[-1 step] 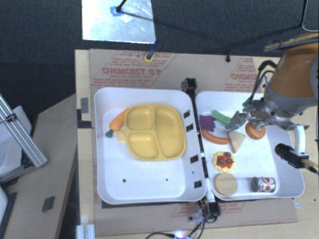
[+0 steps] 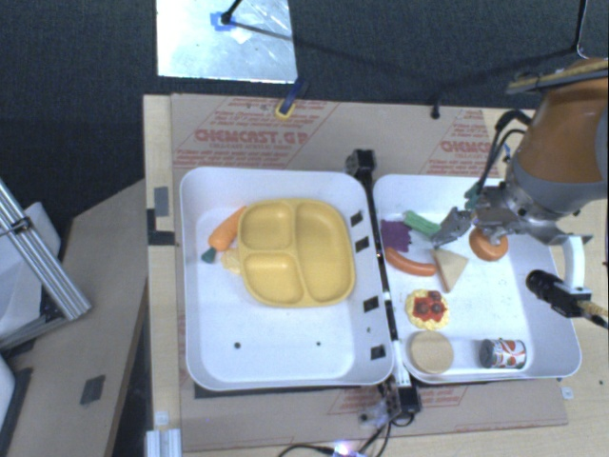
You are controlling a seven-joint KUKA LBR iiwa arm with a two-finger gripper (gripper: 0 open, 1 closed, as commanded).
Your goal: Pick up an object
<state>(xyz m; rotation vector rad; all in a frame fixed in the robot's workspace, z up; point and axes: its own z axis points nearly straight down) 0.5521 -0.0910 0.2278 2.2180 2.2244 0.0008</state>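
Bench (image 2: 162,350) bears two white bins side by side: left bin (image 2: 276,365), right bin (image 2: 552,341).

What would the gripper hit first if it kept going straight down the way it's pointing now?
Probably the cheese wedge: the gripper hangs just above it in the right bin, beside the hot dog. Its height above them is unclear.

A single fixed camera is mounted above the bench (image 2: 247,122) and is directed downward at a slant. Both white bins are taken in at moderate range: the right bin (image 2: 552,350) beneath the gripper (image 2: 455,225), the left bin (image 2: 205,350) well to its left.
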